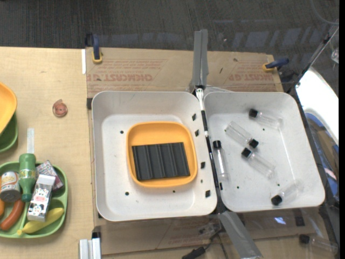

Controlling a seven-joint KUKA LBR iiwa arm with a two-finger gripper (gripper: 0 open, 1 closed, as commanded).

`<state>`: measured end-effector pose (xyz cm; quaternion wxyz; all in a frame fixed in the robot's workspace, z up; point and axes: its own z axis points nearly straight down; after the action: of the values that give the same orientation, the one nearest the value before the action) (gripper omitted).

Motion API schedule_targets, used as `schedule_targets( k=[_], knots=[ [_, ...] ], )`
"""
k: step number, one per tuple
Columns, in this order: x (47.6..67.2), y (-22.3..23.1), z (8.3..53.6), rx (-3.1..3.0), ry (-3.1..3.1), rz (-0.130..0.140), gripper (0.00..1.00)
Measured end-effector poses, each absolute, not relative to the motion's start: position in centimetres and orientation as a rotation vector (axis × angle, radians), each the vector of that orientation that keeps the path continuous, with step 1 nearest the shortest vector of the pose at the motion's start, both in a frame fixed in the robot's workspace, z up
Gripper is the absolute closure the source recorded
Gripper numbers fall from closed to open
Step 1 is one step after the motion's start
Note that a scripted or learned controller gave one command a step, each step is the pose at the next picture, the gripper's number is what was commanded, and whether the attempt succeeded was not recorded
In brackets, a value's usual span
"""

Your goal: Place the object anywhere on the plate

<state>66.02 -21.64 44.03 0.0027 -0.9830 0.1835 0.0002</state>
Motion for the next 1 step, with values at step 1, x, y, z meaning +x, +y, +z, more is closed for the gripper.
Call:
schedule_targets(
  k=[1],
  knots=[
    [66.03,-21.93,44.05,-3.120,0.309,-0.002,1.00]
  ],
)
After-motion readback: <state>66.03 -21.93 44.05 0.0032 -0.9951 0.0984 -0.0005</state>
